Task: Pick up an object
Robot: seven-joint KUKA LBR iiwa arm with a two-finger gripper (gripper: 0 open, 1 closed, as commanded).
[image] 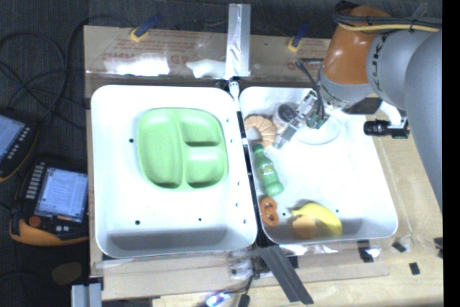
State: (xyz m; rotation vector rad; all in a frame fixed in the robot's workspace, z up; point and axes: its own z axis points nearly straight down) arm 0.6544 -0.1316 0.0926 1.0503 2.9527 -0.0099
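Right bin [374, 176]: green bottle [267, 175] laid by the left wall; tan round object [260, 129] above it. Gripper [287, 129] is poised just beside the latter; finger state cannot be told. Left bin [108, 154]: green tray [182, 147].

1 fixed camera looks down at a slant from above the bench [402, 176], far enough to take in both white bins: the left bin [115, 176] well left of the jaws, the right bin [359, 176] under them, floor beyond.
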